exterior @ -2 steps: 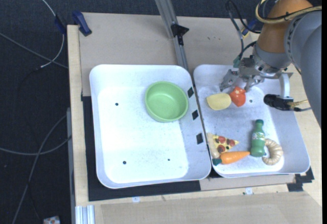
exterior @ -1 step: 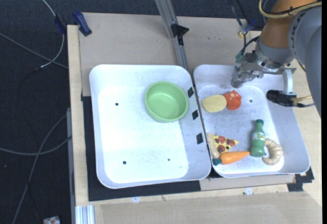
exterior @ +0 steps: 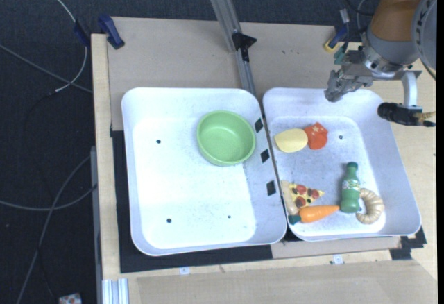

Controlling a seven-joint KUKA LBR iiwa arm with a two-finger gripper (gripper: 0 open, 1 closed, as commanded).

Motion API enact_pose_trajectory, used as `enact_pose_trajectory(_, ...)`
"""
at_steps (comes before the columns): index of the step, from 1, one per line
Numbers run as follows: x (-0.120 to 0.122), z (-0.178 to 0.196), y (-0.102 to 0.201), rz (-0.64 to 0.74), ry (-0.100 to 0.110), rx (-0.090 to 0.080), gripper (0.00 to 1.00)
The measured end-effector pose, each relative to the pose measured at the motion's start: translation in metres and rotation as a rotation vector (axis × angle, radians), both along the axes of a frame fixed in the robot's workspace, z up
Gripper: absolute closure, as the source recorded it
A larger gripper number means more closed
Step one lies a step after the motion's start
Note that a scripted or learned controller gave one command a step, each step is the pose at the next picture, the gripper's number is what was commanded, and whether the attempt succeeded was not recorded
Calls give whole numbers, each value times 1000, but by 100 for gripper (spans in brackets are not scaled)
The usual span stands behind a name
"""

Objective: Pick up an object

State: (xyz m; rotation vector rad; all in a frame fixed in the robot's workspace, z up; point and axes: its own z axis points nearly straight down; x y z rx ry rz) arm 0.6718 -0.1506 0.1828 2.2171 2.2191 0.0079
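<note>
My pincer (exterior: 334, 93) hangs over the far rim of the right bin (exterior: 388, 157); can't tell how it's set. Below it sit a yellow lemon (exterior: 291, 140), red pepper (exterior: 316, 135), green bottle (exterior: 350, 188), carrot (exterior: 318, 214)

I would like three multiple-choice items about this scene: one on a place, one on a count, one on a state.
1. Where is the green bowl?
A. left bin
B. right bin
C. bench

2. How many objects lie in the right bin?
A. three
B. six
C. nine

3. How does the green bottle rest?
A. standing in the bowl
B. lying on the bin floor
C. between the gripper's fingers

Answers:
1 A, it sits in the left bin, near its upper right.
2 B: yellow piece, red piece, pizza slice, carrot, bottle, pretzel.
3 B, it lies beside the pretzel, far from the gripper.
</note>
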Motion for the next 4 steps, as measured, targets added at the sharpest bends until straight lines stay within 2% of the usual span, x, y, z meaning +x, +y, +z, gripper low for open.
enact_pose_trajectory(1, 3, 70, -1, 0, -5, -1, 100)
enact_pose_trajectory(2, 4, 76, 0, 0, 0, -2, 100)
enact_pose_trajectory(3, -11, 81, 46, 3, 16, 5, 100)
enact_pose_trajectory(4, -20, 87, 96, 4, 18, 6, 100)
